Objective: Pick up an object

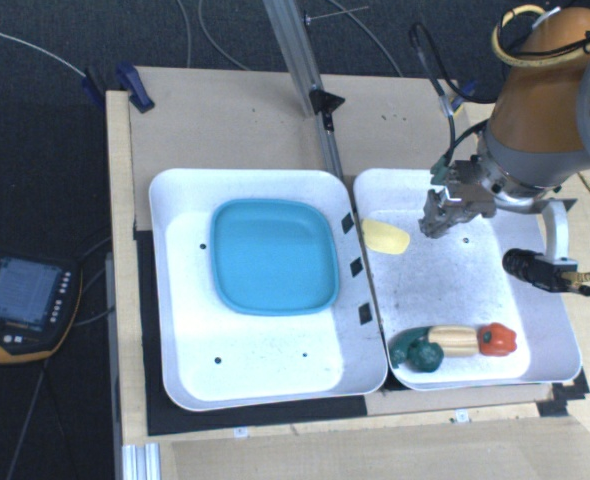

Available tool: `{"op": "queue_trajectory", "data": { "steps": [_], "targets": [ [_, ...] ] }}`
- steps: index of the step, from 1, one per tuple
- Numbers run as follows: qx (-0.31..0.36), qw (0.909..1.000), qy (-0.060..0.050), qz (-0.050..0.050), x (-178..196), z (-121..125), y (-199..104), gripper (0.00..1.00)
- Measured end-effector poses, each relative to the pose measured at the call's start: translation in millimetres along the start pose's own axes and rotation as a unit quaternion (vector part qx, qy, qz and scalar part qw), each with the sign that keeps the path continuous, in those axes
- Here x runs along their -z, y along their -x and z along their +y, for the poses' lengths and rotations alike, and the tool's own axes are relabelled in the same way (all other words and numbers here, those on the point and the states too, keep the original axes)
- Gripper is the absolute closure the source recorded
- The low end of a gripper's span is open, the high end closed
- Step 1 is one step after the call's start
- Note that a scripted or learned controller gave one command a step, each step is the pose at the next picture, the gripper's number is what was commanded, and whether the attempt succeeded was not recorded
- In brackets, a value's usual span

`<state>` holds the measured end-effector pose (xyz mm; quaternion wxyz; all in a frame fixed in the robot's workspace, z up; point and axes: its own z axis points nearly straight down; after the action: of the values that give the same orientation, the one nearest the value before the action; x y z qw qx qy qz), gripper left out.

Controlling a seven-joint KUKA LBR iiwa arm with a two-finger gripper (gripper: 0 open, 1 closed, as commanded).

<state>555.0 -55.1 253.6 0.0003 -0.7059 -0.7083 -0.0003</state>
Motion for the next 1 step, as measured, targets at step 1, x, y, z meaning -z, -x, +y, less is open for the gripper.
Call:
{"op": "queue_trajectory", "data": {
  "steps": [1],
  "targets": [
    [0.000,1.0000,0.000,0.000,3.5,-14.6,-44.5,1.00]
  ]
}}
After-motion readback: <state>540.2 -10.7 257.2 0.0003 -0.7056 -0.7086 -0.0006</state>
